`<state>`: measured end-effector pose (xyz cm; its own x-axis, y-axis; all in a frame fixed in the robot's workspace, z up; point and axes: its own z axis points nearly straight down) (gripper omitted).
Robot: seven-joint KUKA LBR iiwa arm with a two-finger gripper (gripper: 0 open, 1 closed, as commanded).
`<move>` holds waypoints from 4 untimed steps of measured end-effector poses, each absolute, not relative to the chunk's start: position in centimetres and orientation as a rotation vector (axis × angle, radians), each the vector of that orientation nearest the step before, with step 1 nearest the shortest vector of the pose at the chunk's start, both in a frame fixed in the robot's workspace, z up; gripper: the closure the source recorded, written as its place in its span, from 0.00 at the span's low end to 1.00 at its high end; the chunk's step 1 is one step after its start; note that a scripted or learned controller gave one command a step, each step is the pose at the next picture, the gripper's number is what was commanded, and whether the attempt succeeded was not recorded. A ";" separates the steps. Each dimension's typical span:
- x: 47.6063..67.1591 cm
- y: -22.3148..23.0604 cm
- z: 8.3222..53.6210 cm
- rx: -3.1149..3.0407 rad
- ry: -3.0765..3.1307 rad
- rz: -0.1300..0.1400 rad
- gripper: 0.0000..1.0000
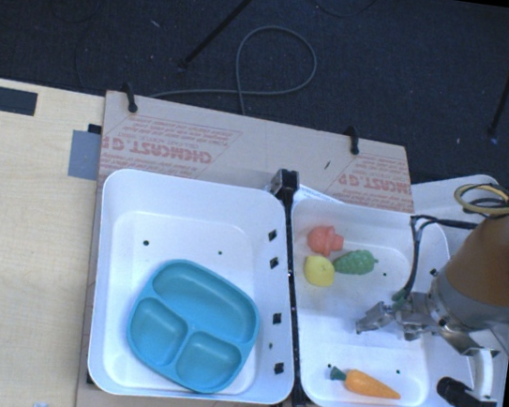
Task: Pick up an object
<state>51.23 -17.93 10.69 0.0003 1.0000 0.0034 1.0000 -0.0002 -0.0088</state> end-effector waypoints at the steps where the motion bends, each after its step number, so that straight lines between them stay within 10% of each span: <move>1: 51.3 -18.1 12.0 -2.224 -2.212 0.003 1.00; 4: 52.3 -13.0 23.8 -2.213 -2.224 -0.001 1.00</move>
